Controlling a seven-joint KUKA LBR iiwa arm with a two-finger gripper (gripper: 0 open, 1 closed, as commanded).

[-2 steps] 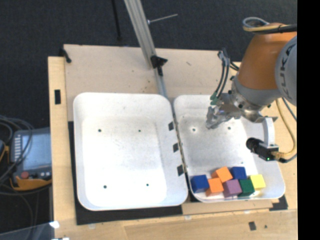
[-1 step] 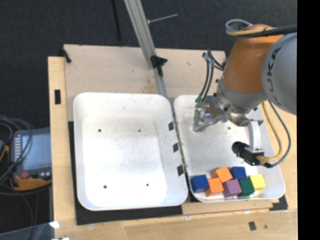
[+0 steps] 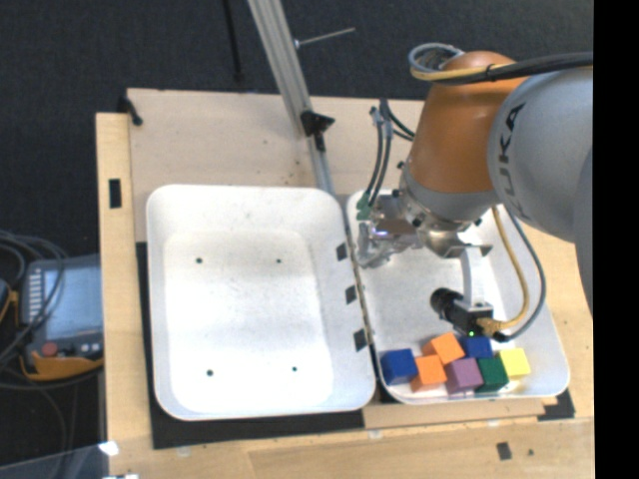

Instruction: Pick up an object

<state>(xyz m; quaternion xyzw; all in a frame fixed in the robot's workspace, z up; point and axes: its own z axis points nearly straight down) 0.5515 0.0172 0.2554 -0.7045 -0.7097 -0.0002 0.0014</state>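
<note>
1. The arm point(image 3: 479, 138) hung over the right bin point(image 3: 399, 297); its gripper point(image 3: 377, 238) sat near the far left rim, grip state impossible to tell.
2. Coloured blocks point(image 3: 459, 365) clustered at the bin's near edge.
3. The left bin point(image 3: 250, 297) lay alongside.

Table: my light wooden table point(image 3: 200, 138), pale tan board on top.
Floor: dark grey carpet point(image 3: 120, 28) around it.
Pole: a slanted silver aluminium rail point(image 3: 285, 63) crossing the table's far edge.
Left side: a small grey screen device point(image 3: 62, 302) among black cables point(image 3: 15, 257).
</note>
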